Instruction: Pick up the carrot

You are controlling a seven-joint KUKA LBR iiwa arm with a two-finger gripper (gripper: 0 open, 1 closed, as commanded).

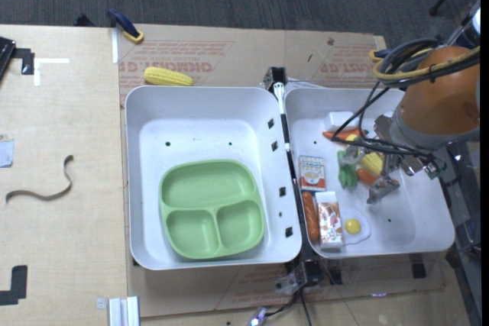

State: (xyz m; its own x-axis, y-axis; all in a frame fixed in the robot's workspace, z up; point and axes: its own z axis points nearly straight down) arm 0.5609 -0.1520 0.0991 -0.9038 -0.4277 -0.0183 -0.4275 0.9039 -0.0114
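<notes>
The carrot (366, 176), a short orange body with a green leafy top (348, 177) pointing left, lies in the middle of the right bin (428, 237). My gripper (382, 188) hangs low over the bin, just right of and below the carrot's orange end, close to it or touching it. The arm's orange band (439, 99) and black cables hide part of the bin behind it. I see nothing lifted off the bin floor.
A yellow corn piece (372, 162) lies beside the carrot, with a red-orange strip (340, 136) behind it. A small box (311, 172), sausage (309, 214), carton (329, 220) and fried egg (353, 227) lie left and in front. The left bin holds a green divided plate (212, 208).
</notes>
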